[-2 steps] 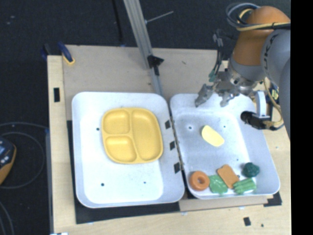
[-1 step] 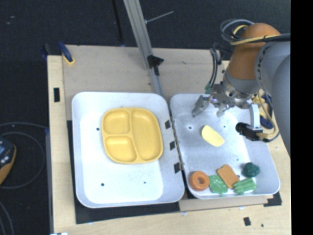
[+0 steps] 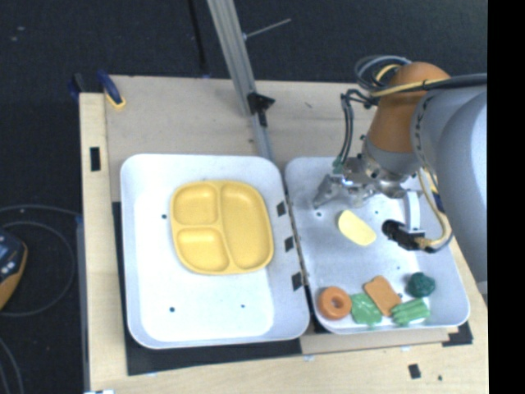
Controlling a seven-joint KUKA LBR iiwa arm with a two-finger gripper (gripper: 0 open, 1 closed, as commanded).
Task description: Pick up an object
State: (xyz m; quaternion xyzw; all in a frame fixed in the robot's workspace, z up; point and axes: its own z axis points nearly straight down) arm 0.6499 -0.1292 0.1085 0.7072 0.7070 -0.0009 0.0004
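In the right bin (image 3: 328,257) a pale yellow piece (image 3: 357,228) lies near the middle. Along the front edge sit an orange ring (image 3: 334,302), a light green piece (image 3: 365,310), an orange-brown block (image 3: 381,294), a second green piece (image 3: 410,311) and a dark green lump (image 3: 422,284). My gripper (image 3: 332,194) hangs over the back left of this bin, up and left of the pale yellow piece. Its fingers look spread, with nothing between them.
The left bin (image 3: 148,302) holds a yellow divided plate (image 3: 221,226). A metal pole (image 3: 234,48) rises behind the bins. Black cabling (image 3: 406,235) from the wrist hangs just right of the pale yellow piece.
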